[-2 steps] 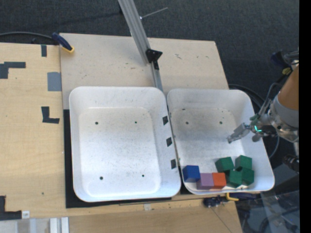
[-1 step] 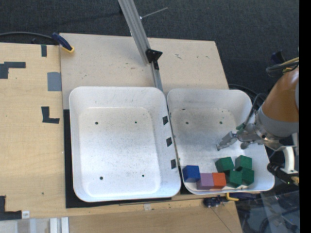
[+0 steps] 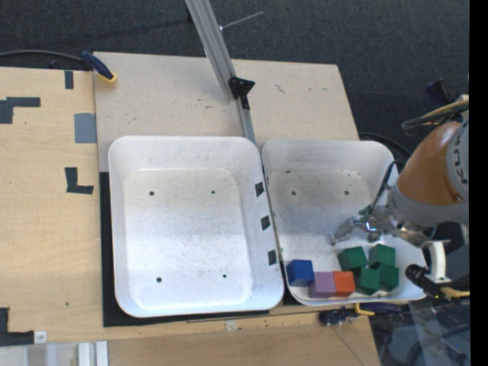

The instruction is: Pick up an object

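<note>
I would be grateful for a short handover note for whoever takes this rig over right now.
Gripper: low inside the right bin, just above the block cluster; nothing seen held, and open or shut is unclear from this view.
Things: all lie along the right bin's near edge: blue block, purple block, orange block, and green blocks bunched together beside them, nearest the gripper.
Left bin: sits beside the right one.
Done: the arm has reached the blocks.
Left: close on one block, probably a green one, and lift it.
</note>
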Robot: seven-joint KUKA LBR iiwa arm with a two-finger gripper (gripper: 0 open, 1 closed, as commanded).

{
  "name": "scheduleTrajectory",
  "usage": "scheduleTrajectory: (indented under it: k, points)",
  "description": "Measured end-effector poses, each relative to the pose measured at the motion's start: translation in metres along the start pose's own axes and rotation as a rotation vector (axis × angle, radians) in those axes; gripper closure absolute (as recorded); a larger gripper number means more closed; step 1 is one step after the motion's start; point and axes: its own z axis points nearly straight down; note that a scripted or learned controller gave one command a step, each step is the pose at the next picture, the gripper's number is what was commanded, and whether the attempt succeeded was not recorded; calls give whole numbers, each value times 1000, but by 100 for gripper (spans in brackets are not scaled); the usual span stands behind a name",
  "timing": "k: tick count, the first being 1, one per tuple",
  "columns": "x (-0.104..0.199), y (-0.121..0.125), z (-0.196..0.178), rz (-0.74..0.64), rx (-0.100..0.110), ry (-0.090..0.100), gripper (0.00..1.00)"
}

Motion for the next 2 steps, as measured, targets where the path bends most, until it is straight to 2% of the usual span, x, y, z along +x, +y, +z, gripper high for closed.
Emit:
scheduleTrajectory:
  k: [1, 2]
  points:
    - [1, 0, -11, -1, 0, 2, 100]
    - [-1, -2, -74, 0, -7, -1, 100]
